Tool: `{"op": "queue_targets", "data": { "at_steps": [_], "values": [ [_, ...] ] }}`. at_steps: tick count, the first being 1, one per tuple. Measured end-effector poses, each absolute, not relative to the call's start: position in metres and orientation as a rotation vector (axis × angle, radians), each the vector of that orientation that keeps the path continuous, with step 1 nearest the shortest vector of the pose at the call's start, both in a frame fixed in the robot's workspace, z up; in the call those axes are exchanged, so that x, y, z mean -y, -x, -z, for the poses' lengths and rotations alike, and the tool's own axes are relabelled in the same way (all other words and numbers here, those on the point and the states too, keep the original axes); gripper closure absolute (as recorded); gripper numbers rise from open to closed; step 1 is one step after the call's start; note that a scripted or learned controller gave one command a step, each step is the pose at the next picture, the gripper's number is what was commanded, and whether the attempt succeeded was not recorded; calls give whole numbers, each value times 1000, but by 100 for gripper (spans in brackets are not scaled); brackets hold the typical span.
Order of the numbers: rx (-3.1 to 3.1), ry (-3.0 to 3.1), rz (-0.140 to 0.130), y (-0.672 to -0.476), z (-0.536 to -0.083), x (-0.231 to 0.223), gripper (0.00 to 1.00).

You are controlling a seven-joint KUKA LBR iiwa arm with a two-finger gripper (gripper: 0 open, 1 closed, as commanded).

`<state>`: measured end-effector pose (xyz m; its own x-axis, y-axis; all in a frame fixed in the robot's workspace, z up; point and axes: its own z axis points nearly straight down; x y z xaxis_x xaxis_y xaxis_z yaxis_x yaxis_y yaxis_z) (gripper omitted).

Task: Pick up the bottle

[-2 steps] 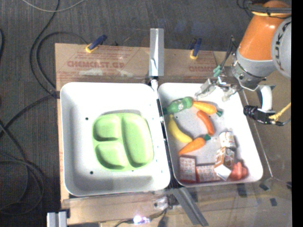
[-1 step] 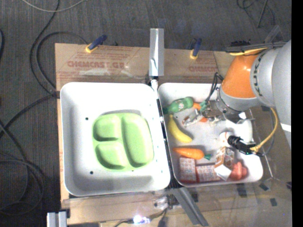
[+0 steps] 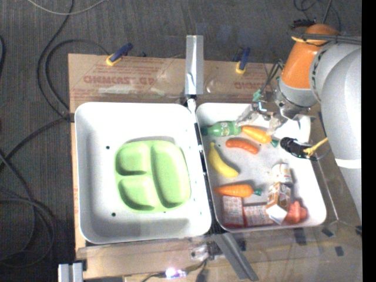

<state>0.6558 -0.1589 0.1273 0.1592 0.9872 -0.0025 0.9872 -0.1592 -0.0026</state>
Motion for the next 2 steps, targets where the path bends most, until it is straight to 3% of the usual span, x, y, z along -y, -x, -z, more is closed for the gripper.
{"op": "queue_targets", "data": {
  "at_steps": [1, 2],
  "values": [
    [1993, 2432, 9, -595, -93, 203, 0],
    [2174, 2262, -37, -646, -111, 140, 0]
  ]
}}
